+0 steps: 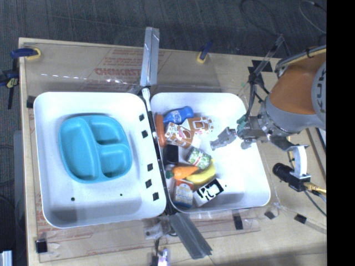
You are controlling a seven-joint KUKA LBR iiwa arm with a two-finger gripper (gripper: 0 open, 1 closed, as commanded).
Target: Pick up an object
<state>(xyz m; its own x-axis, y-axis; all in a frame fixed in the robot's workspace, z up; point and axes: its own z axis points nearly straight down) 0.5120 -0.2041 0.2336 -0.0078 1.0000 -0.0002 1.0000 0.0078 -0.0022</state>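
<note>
**Objects piled in the right bin, claw above them**

Objects (186,148) lie heaped against the left wall of the right bin (249,176): a banana (202,173), a blue packet (178,116), snack wrappers. I see my claw (222,139) just right of the heap, holding nothing; I cannot tell its opening. A blue tray (95,147) sits in the left bin (50,198).

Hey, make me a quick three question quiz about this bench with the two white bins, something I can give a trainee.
1. True or false: the blue divided tray lies in the left bin.
2. Which bin holds the banana? A) left B) right
3. Fill in: the gripper is over the ____ bin.

Key: 1 true. 2 B, the right bin, in the pile by the divider. 3 right, beside the pile, with nothing seen between its fingers.
</note>
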